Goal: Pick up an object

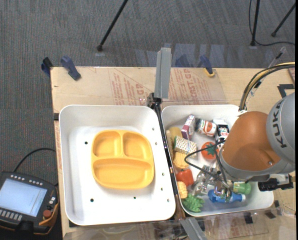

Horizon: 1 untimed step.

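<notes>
Two white bins side by side on plywood surface; left bin carrying yellow divided plate, three compartments, lying flat near middle; right bin crowded with small toy items; purple-and-white carton near back, red-and-white can just beside it, black-and-white small carton further right; checkered block below purple carton, tomato-like red piece to its right; yellow corn-like piece and red piece along left wall; green leafy toy at front corner, blue toy just right of it, green piece behind blue one; grey arm with orange band over right half of right bin; end effector low above front clutter, near blue toy and red piece; finger state cannot tell, metal parts tangled with items in view; nothing clearly between them; black cable looping beside wrist; teach pendant on floor at lower left
</notes>
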Available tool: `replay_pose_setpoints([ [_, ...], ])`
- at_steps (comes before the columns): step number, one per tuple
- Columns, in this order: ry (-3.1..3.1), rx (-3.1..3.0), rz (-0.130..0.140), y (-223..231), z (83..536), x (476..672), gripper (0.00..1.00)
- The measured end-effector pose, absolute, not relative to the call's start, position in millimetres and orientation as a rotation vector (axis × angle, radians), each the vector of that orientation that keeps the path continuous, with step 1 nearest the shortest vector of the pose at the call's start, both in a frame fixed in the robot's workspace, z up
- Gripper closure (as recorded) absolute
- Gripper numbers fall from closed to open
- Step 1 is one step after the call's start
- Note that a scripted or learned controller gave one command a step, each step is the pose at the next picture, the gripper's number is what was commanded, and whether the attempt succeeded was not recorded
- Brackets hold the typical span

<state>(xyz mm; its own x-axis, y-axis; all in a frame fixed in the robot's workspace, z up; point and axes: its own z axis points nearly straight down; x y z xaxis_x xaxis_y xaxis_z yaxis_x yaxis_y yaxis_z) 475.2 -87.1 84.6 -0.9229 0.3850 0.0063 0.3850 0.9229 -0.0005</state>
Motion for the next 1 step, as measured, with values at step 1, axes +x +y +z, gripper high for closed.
replay_pose_setpoints([
  [1, -2.9, -1.221, 0.0, -78.2, 325.9, 528.6, 1.0],
])
